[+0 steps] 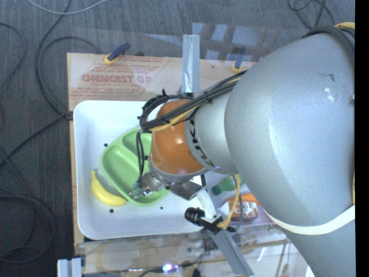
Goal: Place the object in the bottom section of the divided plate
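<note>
The yellow banana [106, 190] lies touching the green divided plate [120, 160], where the gripper [140, 189] hangs, its grip impossible to tell.

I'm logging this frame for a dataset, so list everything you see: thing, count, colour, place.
Bin: one in clear view, white, left half of the bench.
Divided plate: one, green, in the left bin, partly under the arm.
Banana: one, yellow, in the left bin, against the plate's lower left edge.
Green object: one, in the right bin, mostly hidden by the arm.
Orange packet: one, in the right bin, partly hidden.
Clamps: two, yellow and blue, at the bench's far edge.
Arm: one, grey with orange band, from the right.
Gripper: one, over the plate's lower part.
</note>
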{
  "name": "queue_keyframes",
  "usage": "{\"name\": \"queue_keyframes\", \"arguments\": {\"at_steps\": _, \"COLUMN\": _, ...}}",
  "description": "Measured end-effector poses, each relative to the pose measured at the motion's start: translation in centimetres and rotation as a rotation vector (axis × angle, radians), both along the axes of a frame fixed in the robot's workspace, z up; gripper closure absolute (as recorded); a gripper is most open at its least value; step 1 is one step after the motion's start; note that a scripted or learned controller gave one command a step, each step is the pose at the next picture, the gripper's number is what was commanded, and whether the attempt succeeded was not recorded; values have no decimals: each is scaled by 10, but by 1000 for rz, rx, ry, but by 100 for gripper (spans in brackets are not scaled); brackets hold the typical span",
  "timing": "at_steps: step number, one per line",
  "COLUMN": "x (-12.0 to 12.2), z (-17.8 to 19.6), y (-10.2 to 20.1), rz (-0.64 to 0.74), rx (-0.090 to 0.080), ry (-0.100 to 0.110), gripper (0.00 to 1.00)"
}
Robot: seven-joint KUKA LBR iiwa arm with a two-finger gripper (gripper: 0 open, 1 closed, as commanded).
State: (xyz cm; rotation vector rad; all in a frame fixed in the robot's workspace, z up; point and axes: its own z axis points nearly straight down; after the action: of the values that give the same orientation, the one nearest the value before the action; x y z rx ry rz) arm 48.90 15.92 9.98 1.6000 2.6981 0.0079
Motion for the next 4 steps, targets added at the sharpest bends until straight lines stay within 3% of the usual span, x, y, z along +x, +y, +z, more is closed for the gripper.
{"name": "queue_keyframes", "arguments": {"at_steps": 1, "x": 73, "z": -5, "y": -18, "rz": -443, "rx": 26, "ry": 31, "gripper": 100}}
{"name": "queue_keyframes", "arguments": {"at_steps": 2, "x": 75, "z": -6, "y": -20, "rz": -445, "rx": 25, "ry": 24, "gripper": 0}}
{"name": "queue_keyframes", "arguments": {"at_steps": 3, "x": 60, "z": 97, "y": 33, "rz": -426, "rx": -6, "ry": 10, "gripper": 0}}
{"name": "queue_keyframes", "arguments": {"at_steps": 4, "x": 61, "z": 104, "y": 32, "rz": -425, "rx": -14, "ry": 10, "gripper": 100}}
